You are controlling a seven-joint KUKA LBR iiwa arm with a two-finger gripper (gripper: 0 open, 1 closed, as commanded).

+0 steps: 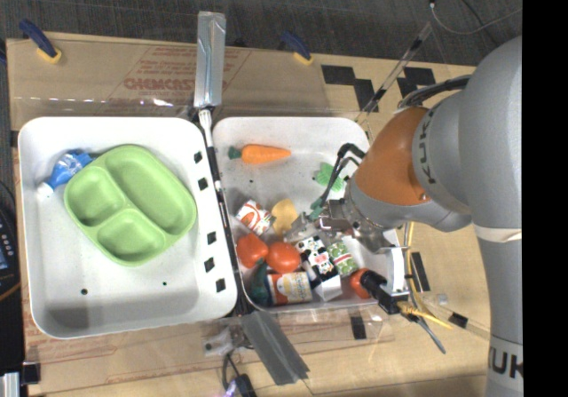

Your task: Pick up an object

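on the bench, the left bin (pixel 35 235) holds a green tray (pixel 130 202), the right bin (pixel 266 131) a carrot (pixel 259 154); the hand's (pixel 321 225) state is unclear.

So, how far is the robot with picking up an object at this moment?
Done: the arm has reached into the right bin, and the gripper sits low among the pile, beside the black-and-white carton and the yellow toy. In hand: nothing is visibly lifted. Left: grasp one object and raise it. The toy carrot lies apart, and the green divided plate rests in the left bin.
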